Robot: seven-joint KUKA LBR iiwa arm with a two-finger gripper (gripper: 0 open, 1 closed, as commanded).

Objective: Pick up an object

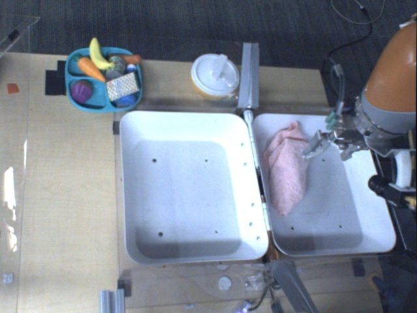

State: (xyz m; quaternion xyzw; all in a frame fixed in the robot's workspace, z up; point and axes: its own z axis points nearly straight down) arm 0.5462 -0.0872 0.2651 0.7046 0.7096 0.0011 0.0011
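A crumpled pink cloth (pixel 287 168) lies along the left side of the right bin (pixel 339 240). My gripper (pixel 314 149) hangs over that bin, just right of the cloth's upper part, its metal fingers pointing left toward the cloth. The fingers look slightly apart with nothing between them. The orange-banded arm comes in from the right edge.
The left bin (pixel 189 240) sits beside the right one, a metal divider (pixel 248 77) between them at the back. A blue tray (pixel 73 100) of toy food stands at the back left, and a white lidded cup (pixel 215 75) behind the left bin.
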